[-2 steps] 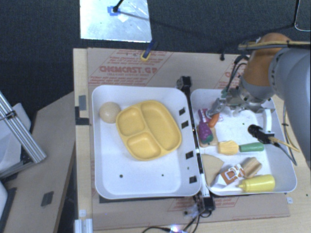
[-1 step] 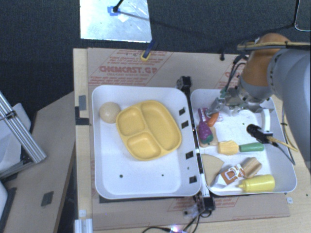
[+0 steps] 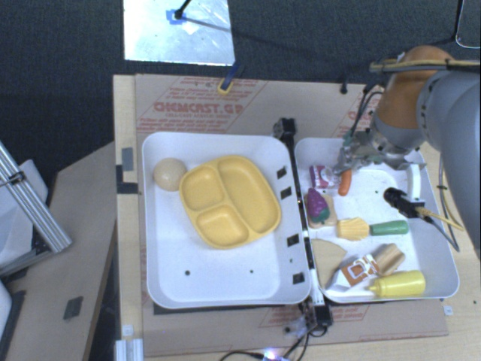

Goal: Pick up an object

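**A:** Where is the tool [image 3: 350, 159]?

**B:** Low over the far end of the right bin [image 3: 443, 273], touching or just above the small orange carrot [image 3: 345, 182]. Whether it pinches the carrot, I cannot tell; the wrist hides that.

**A:** Why there?

**B:** Probably because the carrot lies apart from the purple eggplant [image 3: 318, 204] and the green-handled brush [image 3: 372, 228], giving clear access. The yellow tray [image 3: 225, 200] sits in the left bin [image 3: 161, 277].

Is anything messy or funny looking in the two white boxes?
Nothing looks spilled or broken. The right bin is just a jumble of toys lying at all angles, while the left bin holds a yellow divided tray, turned askew, and a beige ball.
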Robot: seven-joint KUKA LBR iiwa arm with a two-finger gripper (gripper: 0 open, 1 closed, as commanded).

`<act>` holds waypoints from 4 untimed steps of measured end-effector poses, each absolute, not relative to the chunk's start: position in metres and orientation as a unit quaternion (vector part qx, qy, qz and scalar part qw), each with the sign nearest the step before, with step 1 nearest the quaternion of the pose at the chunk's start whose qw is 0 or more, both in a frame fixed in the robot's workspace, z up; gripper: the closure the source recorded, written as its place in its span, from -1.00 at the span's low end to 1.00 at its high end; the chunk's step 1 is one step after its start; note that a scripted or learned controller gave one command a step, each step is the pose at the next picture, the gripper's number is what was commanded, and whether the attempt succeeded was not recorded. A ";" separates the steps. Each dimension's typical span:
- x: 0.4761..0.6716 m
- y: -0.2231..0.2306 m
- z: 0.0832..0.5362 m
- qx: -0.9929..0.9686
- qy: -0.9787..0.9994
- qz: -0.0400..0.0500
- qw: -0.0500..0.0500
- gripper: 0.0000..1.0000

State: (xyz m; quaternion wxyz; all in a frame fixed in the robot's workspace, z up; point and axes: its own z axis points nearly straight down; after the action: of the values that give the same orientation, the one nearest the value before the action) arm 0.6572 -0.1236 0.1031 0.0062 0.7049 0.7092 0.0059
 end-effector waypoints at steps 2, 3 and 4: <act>0.665 -0.129 0.210 0.705 0.709 0.002 0.003 1.00; 0.666 -0.129 0.226 0.705 0.709 0.001 0.002 1.00; 0.619 -0.098 0.216 0.705 0.709 -0.001 -0.001 1.00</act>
State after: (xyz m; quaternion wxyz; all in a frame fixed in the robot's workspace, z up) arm 0.6190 -0.0982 0.2165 -0.0010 0.7051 0.7091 -0.0005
